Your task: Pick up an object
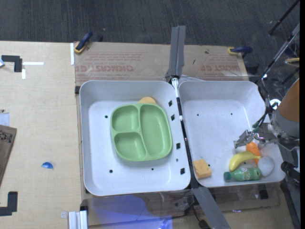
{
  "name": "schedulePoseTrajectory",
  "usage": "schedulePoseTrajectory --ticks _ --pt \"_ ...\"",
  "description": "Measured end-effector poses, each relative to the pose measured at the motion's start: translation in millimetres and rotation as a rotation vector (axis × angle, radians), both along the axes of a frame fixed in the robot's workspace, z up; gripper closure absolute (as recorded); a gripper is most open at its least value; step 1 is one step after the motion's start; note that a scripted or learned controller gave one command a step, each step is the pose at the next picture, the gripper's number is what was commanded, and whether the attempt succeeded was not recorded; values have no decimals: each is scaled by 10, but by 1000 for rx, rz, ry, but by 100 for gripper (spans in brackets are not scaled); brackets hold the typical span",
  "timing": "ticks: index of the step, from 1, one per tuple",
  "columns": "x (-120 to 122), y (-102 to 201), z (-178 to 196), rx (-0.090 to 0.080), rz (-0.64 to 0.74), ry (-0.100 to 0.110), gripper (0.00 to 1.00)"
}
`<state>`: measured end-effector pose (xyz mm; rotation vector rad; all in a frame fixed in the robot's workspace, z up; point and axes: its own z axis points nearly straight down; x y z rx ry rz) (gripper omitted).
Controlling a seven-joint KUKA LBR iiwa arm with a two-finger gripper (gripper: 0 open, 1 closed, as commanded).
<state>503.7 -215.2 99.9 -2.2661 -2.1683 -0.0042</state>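
I am hovering the gripper, its fingers apart and empty, just above the banana in the right bin; it seems light, smooth, best pinched across the middle.

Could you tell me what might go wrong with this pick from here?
1. The claw sits over a tight cluster: banana, orange piece, green bottle. It may nudge neighbours or grab two.
2. The cluster lies near the right bin's wall, so the arm could hit it.
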Motion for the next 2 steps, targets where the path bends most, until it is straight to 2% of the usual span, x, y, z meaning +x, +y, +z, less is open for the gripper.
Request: schedulePoseTrajectory --ticks 1,2 --pt "-9 -17 55 -2 -4 5 100" --pt "598 380 917 -7 -51 3 100"
